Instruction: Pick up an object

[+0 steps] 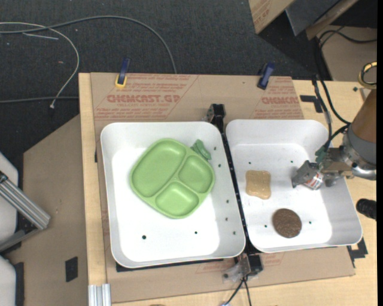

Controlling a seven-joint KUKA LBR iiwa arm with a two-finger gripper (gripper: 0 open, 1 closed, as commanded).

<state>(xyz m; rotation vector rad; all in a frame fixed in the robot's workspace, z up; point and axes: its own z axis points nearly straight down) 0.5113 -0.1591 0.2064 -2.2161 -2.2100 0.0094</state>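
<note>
- Printed in red on the cardboard sheet point(161, 95) under the bins: "CHEMCAST GP", readable behind the left bin and repeated, partly covered, behind the right bin.
- Two blue clamps point(124, 70) pinning the sheet's far edge to the bench point(368, 185).
- Dark carpet point(48, 72) beyond the bench, crossed by loose grey cables point(66, 48); cardboard boxes point(269, 13) at the far right.
- In the left bin point(114, 197): a green divided plate point(172, 177) near the middle, with a small green scrap point(202, 149) touching its far right rim.
- In the right bin point(335, 230): a tan cracker-like piece point(258, 184) near the left wall, a round brown cookie point(288, 222) toward the near edge.
- Jaws point(307, 178) low over the right half of the right bin, right of the tan piece and behind the cookie, apart from both.
- Cannot tell how far open the jaws stand; something small and reddish at their tip, too unclear to name.
</note>
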